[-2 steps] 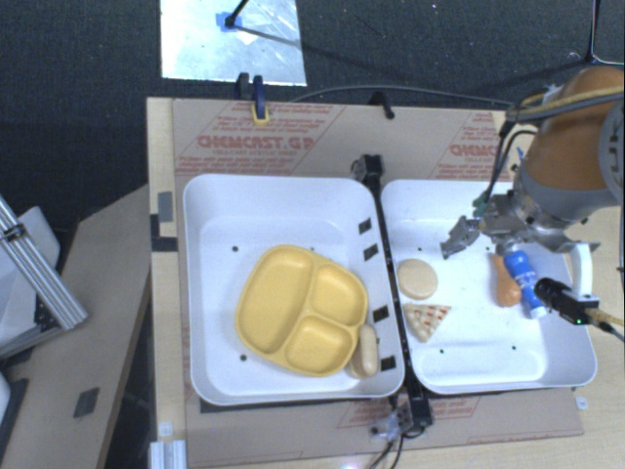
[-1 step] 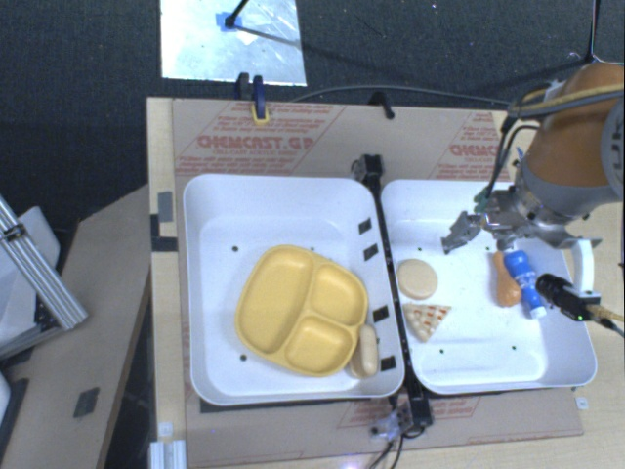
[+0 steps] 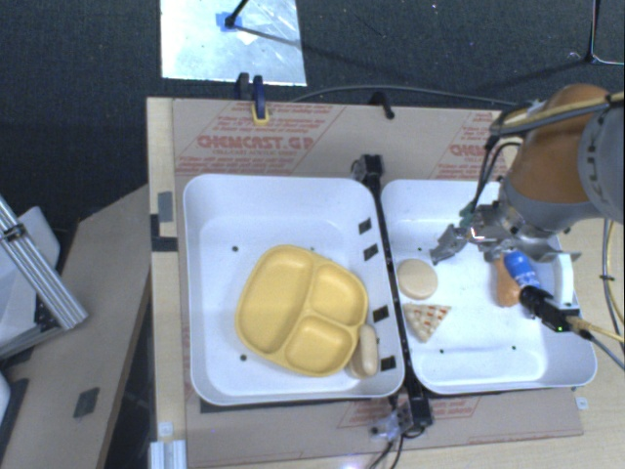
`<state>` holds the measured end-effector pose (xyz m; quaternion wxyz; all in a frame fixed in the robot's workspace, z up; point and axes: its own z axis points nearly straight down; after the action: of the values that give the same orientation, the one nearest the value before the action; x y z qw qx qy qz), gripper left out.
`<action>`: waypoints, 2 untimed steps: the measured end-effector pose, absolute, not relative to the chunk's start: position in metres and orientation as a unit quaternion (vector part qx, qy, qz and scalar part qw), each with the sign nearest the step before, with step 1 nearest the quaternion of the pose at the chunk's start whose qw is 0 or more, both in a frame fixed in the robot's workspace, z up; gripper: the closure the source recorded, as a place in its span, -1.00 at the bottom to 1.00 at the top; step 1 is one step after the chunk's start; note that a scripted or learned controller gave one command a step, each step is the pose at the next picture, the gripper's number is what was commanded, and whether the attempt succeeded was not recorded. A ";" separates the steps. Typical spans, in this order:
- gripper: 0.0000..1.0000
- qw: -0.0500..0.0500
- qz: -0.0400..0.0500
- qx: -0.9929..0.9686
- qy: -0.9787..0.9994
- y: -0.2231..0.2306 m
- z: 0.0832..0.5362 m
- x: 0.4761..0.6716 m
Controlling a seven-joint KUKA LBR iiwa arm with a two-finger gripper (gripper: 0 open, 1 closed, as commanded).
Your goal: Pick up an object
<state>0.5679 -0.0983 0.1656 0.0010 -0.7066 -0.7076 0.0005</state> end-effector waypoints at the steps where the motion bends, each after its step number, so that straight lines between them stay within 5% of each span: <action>1: -1.00 0.001 0.001 -0.707 -0.708 -0.095 0.104 0.571; 2: -1.00 -0.002 -0.002 -0.707 -0.707 -0.096 0.089 0.574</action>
<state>0.5741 -0.0959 0.0887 -0.0018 -0.7069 -0.7073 -0.0021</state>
